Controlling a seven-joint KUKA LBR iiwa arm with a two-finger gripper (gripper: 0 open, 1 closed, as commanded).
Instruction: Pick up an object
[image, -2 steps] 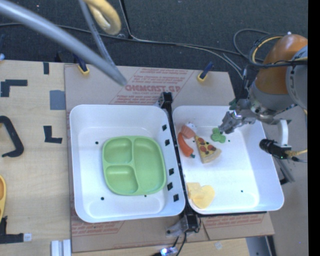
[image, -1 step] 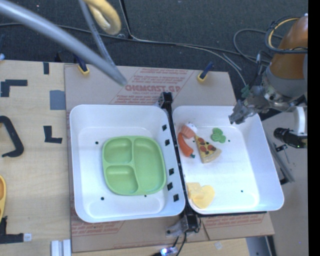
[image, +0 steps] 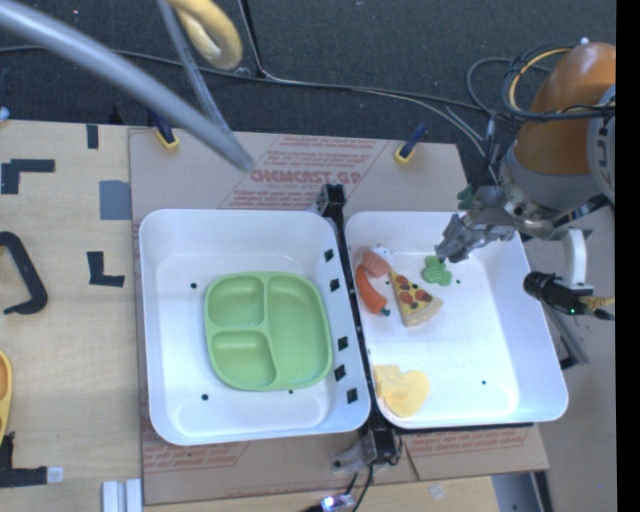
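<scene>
Jaws down over small green toy piece (image: 436, 270) in right bin (image: 520, 340); opening of gripper (image: 449, 246) not readable from this angle, grasp unconfirmed.

Green piece seen just below-left of tips, touching or nearly so, resting on bin floor near back wall; nothing visibly clamped. Risks, as judgement: small low piece could skid or pop out sideways on closing; tips could strike bin floor; pizza slice toy (image: 415, 299) just beside could get nudged, likewise red curved piece (image: 371, 282) a little further left by divider. Yellow piece (image: 402, 389) well apart at front of bin, unlikely to be disturbed. Counts: green piece 1, pizza slice 1, red piece 1, yellow piece 1, all in right bin; green divided tray (image: 268, 330) 1, in left bin (image: 165, 300); white bins 2.
</scene>
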